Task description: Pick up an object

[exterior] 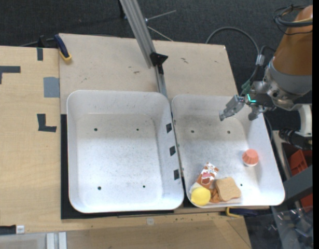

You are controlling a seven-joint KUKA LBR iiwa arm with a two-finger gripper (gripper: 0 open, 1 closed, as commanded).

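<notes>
Over at about 2 o'clock the gripper (241, 108) hung above the right bin (263, 139), fingers spread, holding nothing. Toys (216, 187) sat around 5 o'clock. No readable labels; plywood bench (112, 66), dark carpet.

We identify the setting as a robotics lab test cell. A plywood bench (123, 66) carries two shallow white bins (118, 149), with grey tape markers (51, 87) on an adjoining board, an aluminium mounting rail (138, 25), loose cabling (232, 35) and an industrial arm (291, 51).
</notes>
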